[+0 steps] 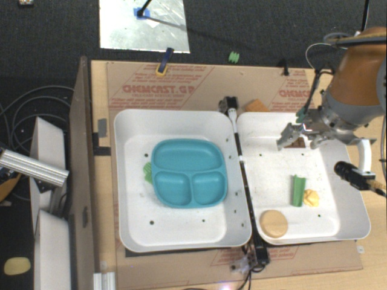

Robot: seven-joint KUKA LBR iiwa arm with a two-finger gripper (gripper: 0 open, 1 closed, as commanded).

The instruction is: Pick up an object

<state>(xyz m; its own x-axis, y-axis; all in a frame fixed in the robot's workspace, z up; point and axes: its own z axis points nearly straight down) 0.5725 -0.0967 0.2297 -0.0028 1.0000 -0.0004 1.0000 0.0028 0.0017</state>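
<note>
Judging by how things lie, the pick is not yet done: nothing sits between the claw's fingers, and every loose thing rests on a bin floor.

Going left to right, the left bin [130, 222] carries a blue tray [188, 173] with three wells at its centre, and a sliver of something green [147, 171] pokes out at the tray's 9 o'clock edge. The right bin [351, 219] holds three candidates. A tan disc [274, 223], flat and round like a biscuit, lies at the bin's 7 o'clock corner. A green block [297, 191], long and narrow, lies near the middle, and a small lumpy yellow piece [311, 198] touches or nearly touches it at its 4 o'clock.

The claw [300, 135] hangs over the bin's 12 o'clock part, fingers spread, with something small and brown [297, 142] just below it that I cannot make out. The green block lies at the claw's 6 o'clock, apart from it. Still left: choosing a target, lowering, closing and lifting.
</note>
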